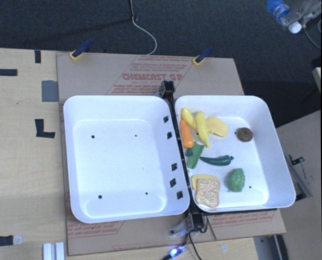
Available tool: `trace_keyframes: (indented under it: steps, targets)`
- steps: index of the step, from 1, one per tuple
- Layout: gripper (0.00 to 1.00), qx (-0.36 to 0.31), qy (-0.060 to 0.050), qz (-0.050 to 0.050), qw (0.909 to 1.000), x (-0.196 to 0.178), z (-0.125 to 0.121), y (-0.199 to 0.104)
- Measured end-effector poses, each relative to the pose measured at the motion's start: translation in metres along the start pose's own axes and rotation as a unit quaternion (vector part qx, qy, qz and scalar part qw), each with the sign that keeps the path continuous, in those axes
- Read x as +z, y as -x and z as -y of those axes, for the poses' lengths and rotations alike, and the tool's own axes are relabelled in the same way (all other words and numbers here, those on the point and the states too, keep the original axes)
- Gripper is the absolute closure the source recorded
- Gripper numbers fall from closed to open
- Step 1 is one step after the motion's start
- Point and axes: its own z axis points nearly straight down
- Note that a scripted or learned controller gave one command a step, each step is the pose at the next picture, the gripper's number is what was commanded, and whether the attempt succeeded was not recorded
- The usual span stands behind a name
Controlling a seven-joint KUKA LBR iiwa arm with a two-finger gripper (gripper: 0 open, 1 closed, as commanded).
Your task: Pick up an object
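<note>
The right shallow white bin holds two yellow bananas, one orange carrot, one green broccoli, one brown ball; the pincer's state I cannot tell.

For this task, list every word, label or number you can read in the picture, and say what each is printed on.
"CHEMCAST GP": red print on the brown board under the two white bins, read with some doubt.
Smaller red lines around it: too blurred to read.
Red print on the board's front edge: too small to read.
</note>
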Motion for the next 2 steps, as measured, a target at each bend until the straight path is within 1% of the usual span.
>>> trace_keyframes:
  steps: [1, 2]
  targets:
    - [1.0, -0.001, 0.0, 0.0, 1.0, 0.0002, -0.0004, 0.0602]
    - [1.0, -0.003, 0.0, 0.0, 1.0, -0.0004, -0.0012, 0.0668]
